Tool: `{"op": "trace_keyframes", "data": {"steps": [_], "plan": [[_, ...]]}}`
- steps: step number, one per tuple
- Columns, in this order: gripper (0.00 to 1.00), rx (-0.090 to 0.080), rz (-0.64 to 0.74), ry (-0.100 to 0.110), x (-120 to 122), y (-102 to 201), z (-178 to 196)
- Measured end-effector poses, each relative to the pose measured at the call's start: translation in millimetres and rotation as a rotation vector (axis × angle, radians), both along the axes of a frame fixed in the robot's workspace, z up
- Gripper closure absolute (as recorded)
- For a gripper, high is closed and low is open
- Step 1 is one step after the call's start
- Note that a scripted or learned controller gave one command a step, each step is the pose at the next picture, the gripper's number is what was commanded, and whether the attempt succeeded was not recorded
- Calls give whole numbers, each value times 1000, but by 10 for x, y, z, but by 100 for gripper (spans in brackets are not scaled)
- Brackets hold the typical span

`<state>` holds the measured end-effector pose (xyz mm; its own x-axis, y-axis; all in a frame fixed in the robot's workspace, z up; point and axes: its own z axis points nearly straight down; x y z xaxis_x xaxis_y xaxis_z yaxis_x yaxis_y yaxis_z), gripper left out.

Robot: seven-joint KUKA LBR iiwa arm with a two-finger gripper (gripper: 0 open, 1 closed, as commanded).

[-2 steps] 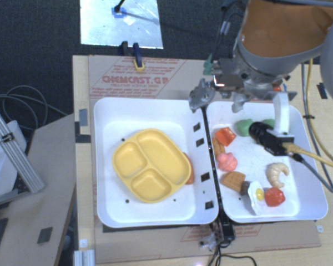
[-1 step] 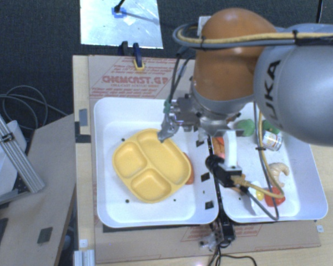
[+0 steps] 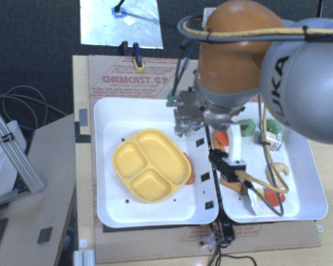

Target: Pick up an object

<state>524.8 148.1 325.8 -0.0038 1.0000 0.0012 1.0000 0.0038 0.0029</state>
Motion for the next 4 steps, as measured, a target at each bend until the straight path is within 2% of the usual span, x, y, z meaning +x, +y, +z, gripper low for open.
{"op": "trace_keyframes", "data": {"steps": [1, 2, 3, 4], "plan": [[100, 6, 1, -18, -302, -99, 2198], [0, 0, 0, 1, -298, -91, 2093], [0, -5, -3, 17, -402, -134, -179], [0, -6, -13, 11, -392, -1051, -1085]]}}
